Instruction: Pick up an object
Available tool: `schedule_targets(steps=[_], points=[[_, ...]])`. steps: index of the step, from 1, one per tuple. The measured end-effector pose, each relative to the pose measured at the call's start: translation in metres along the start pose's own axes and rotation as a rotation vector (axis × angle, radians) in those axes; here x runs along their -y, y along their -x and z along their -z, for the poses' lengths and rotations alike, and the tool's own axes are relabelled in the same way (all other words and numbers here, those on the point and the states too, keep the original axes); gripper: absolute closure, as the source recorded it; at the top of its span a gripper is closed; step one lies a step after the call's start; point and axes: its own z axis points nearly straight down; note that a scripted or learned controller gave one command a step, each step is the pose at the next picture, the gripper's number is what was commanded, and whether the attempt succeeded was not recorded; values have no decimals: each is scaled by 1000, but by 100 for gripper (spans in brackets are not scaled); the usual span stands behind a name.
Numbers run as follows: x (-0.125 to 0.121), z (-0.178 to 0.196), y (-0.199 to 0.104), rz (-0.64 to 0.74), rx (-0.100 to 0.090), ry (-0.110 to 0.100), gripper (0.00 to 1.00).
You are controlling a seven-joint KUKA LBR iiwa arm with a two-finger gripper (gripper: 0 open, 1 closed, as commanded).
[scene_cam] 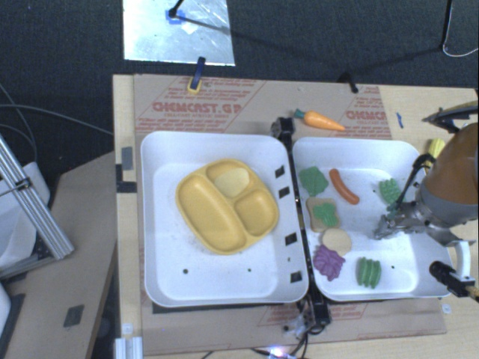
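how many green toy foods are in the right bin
4. A leafy one at the upper left, one on a tan slice below it, one by the end effector, and one near the front wall. The arm may hide more.

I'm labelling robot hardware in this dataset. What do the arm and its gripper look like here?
The arm is grey with a broad orange band above the wrist. The gripper is a small dark grey metal assembly with thin black cables running to it. No markings are legible.

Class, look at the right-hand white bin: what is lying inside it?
Inside the right bin lie toy foods: a green leafy piece, a red sausage, purple grapes and a green pepper. The gripper covers the floor beneath it.
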Motion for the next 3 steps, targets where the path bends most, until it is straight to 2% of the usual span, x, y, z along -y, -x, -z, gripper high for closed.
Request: schedule_targets(steps=[1, 3], points=[[-30, 3, -8, 7, 3, 8, 100], [-31, 24, -7, 7, 3, 11, 100]])
